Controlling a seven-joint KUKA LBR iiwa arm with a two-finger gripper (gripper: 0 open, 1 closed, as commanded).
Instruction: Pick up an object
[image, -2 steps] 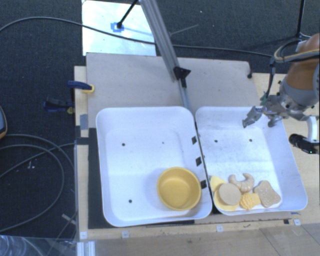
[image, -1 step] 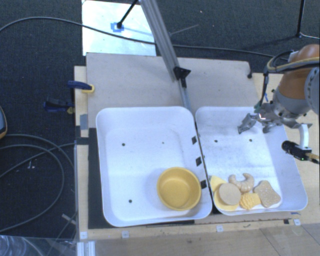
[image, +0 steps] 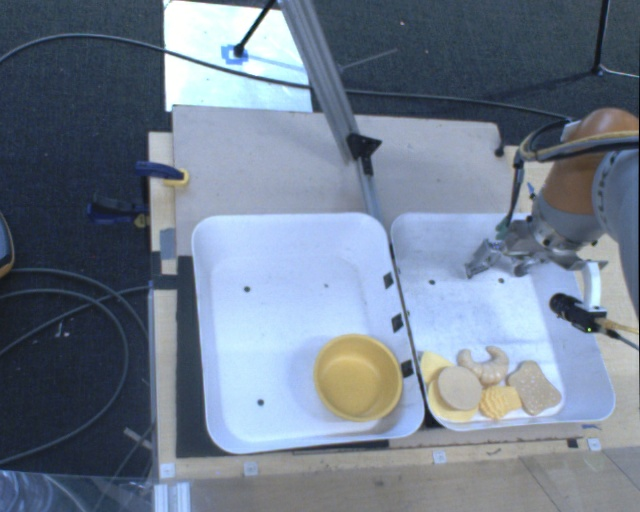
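The pickable things lie in a tight cluster along the near edge of the right bin (image: 600, 400): a round tan disc (image: 460, 388) that looks like a toy cookie or bun, a pale curled piece (image: 487, 362) shaped like a shrimp or croissant, a small yellow ridged piece (image: 500, 402), a tan biscuit-like slab (image: 535, 388) with rounded corners, and a yellow wedge (image: 433, 366) tucked against the bin's left wall. They look like moulded play food, so I judge them light, stiff and fairly smooth, likely to skid or tip rather than deform under a pinch. The slab sits at the right end of the cluster with free room on its outer side, and it seems the easiest to take across its narrow width; the disc is hemmed in by its neighbours (touching or nearly so). In the left bin (image: 230, 250) a yellow bowl (image: 358, 376) stands upright near the front, light and rigid by its look, best gripped over its rim. The gripper (image: 498, 258) hovers over the far part of the right bin, well apart from the cluster, with nothing between its fingers; how wide they stand I cannot tell from this angle.
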